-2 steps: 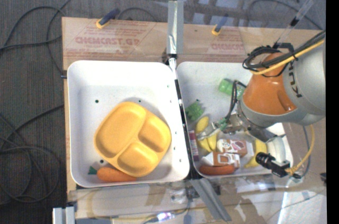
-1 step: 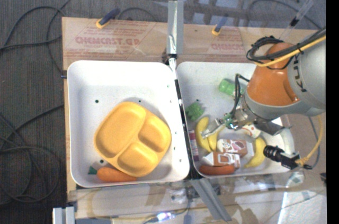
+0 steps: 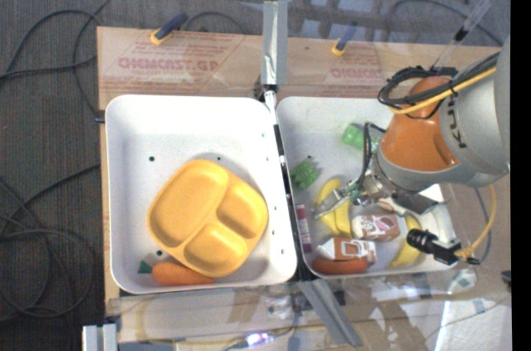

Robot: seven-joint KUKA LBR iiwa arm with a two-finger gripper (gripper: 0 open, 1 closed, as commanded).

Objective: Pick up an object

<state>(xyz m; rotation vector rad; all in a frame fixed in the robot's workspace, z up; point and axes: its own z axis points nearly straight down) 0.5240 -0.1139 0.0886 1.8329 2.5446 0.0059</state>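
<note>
Left bin (image 3: pixel 124 175): held a yellow divided plate (image 3: pixel 209 216) near its middle; an orange carrot (image 3: pixel 178 275) lay along the near wall, touching the plate's lower edge. Right bin (image 3: pixel 319 115): held a green block (image 3: pixel 304 173) beside the shared wall, a green cup (image 3: pixel 357 134) farther back, a yellow banana (image 3: pixel 334 207), a brown-and-white carton (image 3: pixel 347 248), a red sausage (image 3: pixel 338 266). Arm (image 3: pixel 436 138): reached in over the right bin's cluttered middle. Tool (image 3: pixel 362 190): sat low among the banana and carton; its opening and any grasp could not be told.
</note>
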